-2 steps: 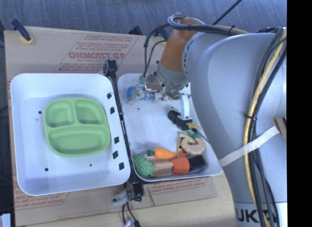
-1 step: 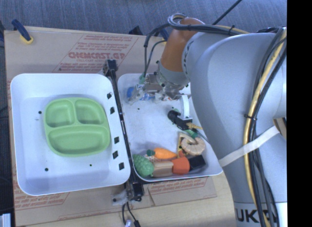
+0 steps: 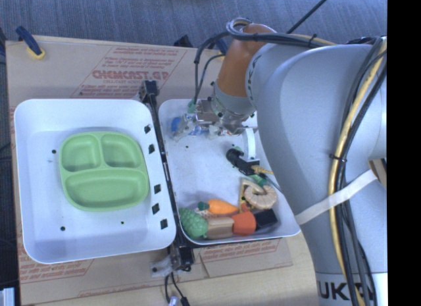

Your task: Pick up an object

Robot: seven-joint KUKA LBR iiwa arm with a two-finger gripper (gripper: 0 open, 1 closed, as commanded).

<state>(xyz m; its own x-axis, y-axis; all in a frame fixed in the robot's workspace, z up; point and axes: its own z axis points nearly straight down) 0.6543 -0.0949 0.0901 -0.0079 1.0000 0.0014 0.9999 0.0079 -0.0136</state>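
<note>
**Claw low in the upper corner of the right bin, loose objects heaped at its lower edge**

The grey arm (image 3: 316,114) takes up the right side of the frame and bends in toward the upper middle, its orange band (image 3: 238,61) just above the wrist. Under everything lies a cardboard-covered surface (image 3: 72,68) printed in red. On it sit two white bins side by side. The left bin (image 3: 26,186) holds a green divided plate (image 3: 104,170), lying flat near its centre. The right bin (image 3: 204,173) carries a heap along its lower edge: a tan ring (image 3: 258,196), a tan block (image 3: 220,227), a knobbly green ball (image 3: 193,222), a red piece (image 3: 245,222), an orange carrot (image 3: 222,207) and a black block (image 3: 266,219), all pressed close together. The claw (image 3: 200,119) hangs over the bin's upper left corner, well apart from the heap. Whether it is open or closed cannot be told, nor whether it has hold of anything. A small blue thing (image 3: 177,126) lies just beside it, to its left.
</note>
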